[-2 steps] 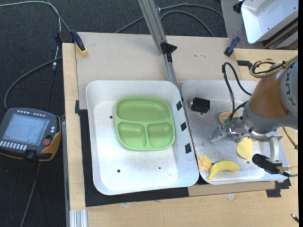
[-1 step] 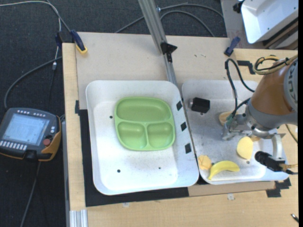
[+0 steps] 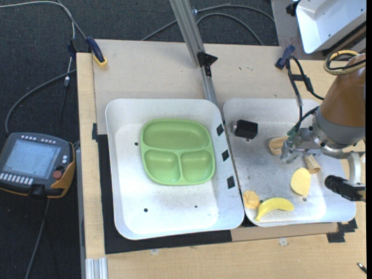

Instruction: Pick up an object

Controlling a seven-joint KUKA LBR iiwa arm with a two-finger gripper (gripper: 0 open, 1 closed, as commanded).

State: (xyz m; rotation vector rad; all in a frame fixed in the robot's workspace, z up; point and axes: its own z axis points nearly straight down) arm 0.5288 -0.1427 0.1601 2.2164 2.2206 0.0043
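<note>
I see the gripper (image 3: 292,150) low in the right bin (image 3: 261,173), finger state unclear, nothing lifted; banana (image 3: 274,206) at six o'clock.

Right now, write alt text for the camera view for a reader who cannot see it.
A grey arm with an orange band reaches from the right, its gripper low over the right bin, which holds a banana, a pale yellow piece and a small black block. The left bin holds a green divided plate.
</note>
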